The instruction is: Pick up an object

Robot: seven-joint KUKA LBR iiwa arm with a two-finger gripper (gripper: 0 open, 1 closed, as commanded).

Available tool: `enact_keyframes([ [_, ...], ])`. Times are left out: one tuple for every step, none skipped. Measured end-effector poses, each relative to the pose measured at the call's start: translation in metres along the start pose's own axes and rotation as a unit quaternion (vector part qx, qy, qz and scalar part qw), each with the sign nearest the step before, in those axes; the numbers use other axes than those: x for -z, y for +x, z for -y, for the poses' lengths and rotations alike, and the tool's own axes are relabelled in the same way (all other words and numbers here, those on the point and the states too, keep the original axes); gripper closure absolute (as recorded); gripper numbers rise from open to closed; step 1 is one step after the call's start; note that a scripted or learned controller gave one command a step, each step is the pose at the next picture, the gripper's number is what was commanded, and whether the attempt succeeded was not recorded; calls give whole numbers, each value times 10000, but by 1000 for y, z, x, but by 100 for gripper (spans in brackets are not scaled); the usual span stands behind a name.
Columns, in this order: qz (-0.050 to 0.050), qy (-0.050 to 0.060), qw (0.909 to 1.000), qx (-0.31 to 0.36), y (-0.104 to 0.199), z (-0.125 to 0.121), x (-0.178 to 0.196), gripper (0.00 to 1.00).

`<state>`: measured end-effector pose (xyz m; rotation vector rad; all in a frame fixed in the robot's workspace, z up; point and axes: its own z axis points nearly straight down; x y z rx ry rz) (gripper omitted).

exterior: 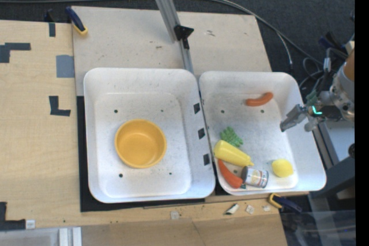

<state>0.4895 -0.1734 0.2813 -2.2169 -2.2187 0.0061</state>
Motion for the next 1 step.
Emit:
enact_keyframes([
  [4, -24, 10000, 1, 0, -1, 2, 0],
])
